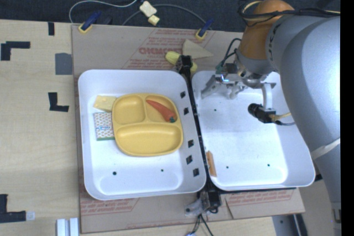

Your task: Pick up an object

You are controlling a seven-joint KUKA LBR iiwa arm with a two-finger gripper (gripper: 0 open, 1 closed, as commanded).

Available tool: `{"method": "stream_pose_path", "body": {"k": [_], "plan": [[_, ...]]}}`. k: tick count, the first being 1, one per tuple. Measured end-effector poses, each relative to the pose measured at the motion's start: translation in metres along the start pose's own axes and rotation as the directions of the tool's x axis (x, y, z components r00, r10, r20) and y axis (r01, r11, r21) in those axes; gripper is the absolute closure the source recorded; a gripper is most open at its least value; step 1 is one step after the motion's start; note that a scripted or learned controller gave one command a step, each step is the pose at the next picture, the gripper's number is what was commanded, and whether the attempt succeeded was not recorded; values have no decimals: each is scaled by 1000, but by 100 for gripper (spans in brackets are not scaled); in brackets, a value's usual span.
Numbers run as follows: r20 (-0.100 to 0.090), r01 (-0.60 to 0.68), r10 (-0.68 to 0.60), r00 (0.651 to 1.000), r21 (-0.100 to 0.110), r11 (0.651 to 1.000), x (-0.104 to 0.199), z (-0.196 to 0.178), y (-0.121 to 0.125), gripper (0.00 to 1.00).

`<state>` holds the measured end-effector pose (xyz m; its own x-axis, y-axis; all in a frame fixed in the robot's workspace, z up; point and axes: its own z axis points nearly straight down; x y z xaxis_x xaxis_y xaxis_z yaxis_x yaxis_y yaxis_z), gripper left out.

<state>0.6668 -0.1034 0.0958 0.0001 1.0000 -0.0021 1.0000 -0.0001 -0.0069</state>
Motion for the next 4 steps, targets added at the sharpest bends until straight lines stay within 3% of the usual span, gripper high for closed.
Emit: {"method": "stream_pose_path", "body": {"k": [1,2,3,4], "plan": [[2,2,-1,1000,-5,1000,7,11,1,0],[0,1,-1,1000,-8,1000,77,-94,-63,0],[-1,-1,1,1000,-4,1000,55,-88,-77,0],[0,2,-2,1000,-10,1000,35,-88,-6,0]]}}
